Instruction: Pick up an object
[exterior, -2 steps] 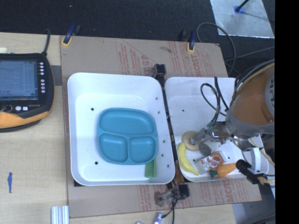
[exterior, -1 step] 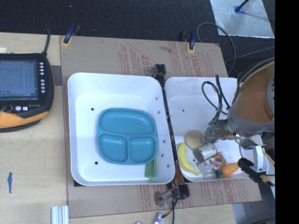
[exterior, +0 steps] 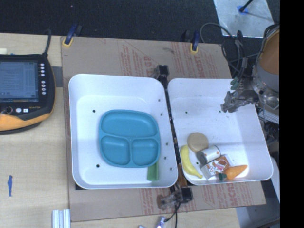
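Carrot (exterior: 236, 172) — long axis left-right, tip right — beside banana (exterior: 186, 161).

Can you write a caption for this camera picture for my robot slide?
Robot gripper above the right bin, far from its banana and carrot; blue tray in left bin.

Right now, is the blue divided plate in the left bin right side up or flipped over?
Right side up: the blue divided plate shows its three open compartments facing upward.

1. Light wood bench (exterior: 33, 175), brown cardboard sheet (exterior: 118, 56) laid over it, clipped along the far edge.
2. Dark carpet floor (exterior: 118, 8) beyond the bench.
3. Pale floor patch (exterior: 237, 4) top right.
4. Teach pendant (exterior: 23, 91) at left.
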